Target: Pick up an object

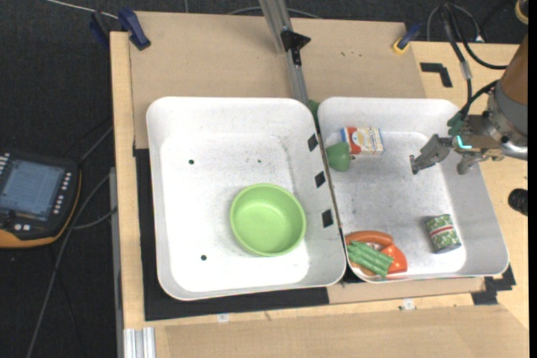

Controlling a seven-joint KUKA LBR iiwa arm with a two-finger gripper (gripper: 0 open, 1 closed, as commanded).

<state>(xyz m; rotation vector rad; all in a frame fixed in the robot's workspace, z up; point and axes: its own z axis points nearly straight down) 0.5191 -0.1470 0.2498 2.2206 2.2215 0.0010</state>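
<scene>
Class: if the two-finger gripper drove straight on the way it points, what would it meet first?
Probably the bare white floor of the right bin below the gripper; depth is unclear.

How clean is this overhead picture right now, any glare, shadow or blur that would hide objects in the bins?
Camera view: lighting is even and soft, with no hard shadows; the white bins look bright but not blown out. The green bowl, carton and small can read clearly. The hand is small and slightly soft, so its fine detail is hard to make out.
</scene>
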